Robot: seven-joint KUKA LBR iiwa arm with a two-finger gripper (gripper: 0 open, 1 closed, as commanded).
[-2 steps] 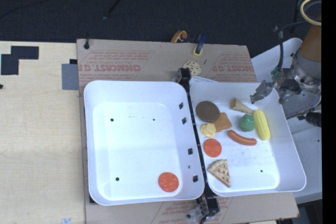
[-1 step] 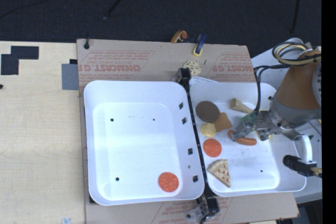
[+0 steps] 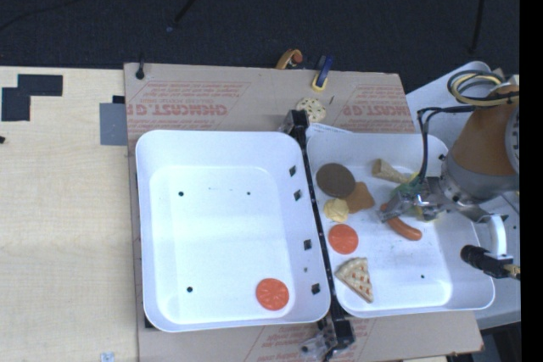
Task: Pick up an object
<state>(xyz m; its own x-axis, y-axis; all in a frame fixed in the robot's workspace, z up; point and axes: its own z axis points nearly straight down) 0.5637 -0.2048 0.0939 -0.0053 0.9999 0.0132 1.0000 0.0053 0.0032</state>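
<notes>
The right bin (image 3: 471,297) holds several toy foods: a brown round patty (image 3: 336,179), an orange-brown piece (image 3: 361,197), a yellow lump (image 3: 337,210), a red-orange slice (image 3: 343,239), a pizza wedge (image 3: 355,278), a beige piece (image 3: 389,172) and a red sausage (image 3: 405,229). My gripper (image 3: 407,204) is low in this bin, right of the middle, just above the sausage, with a small green bit beside it. The arm's orange band (image 3: 484,140) rises to its right. Another red-orange slice (image 3: 272,293) lies in the left bin (image 3: 148,182), near the front right corner.
Both bins rest on a cardboard sheet (image 3: 212,97). A spotted cookie (image 3: 310,108) lies on it behind the bins, with two clamps (image 3: 321,72) at its far edge. A black divider (image 3: 310,208) runs between the bins. Cables (image 3: 471,85) loop above the arm.
</notes>
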